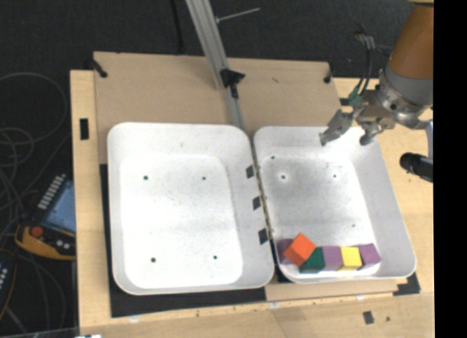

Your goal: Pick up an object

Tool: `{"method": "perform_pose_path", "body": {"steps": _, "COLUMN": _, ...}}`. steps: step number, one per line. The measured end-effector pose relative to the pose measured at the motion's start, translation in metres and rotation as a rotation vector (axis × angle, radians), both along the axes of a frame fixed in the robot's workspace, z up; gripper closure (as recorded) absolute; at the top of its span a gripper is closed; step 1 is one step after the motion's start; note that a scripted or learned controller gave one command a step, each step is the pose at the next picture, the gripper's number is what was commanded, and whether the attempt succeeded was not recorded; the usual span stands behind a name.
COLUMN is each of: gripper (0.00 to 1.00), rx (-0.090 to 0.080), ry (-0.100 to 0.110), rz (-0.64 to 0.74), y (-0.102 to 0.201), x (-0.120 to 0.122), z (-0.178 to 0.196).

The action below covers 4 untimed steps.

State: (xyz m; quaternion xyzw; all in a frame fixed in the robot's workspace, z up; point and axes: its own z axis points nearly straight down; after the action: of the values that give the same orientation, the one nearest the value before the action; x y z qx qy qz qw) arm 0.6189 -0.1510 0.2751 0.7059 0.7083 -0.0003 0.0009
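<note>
Blocks, among them an orange block, line the right bin's near wall; we see the gripper above the far rim, jaws apart and empty, well away.

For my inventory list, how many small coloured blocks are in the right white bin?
5, along the near wall of the right white bin: orange block, green block, purple block, yellow block, second purple block. More may hide behind.
</note>
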Motion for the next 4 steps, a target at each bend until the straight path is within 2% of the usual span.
{"method": "perform_pose_path", "body": {"steps": 1, "gripper": 0.0, "rx": 0.003, "ry": 0.009, "rz": -0.004, "y": 0.037, "x": -0.059, "z": -0.127}}
{"method": "perform_pose_path", "body": {"steps": 2, "gripper": 0.0, "rx": 0.002, "ry": -0.009, "rz": 0.004, "y": 0.083, "x": -0.046, "z": -0.049}}
{"method": "perform_pose_path", "body": {"steps": 3, "gripper": 0.0, "rx": 0.002, "ry": 0.01, "rz": -0.007, "y": 0.062, "x": -0.117, "z": -0.154}}
{"method": "perform_pose_path", "body": {"steps": 4, "gripper": 0.0, "rx": -0.001, "ry": -0.001, "rz": -0.005, "y": 0.027, "x": -0.103, "z": -0.152}}
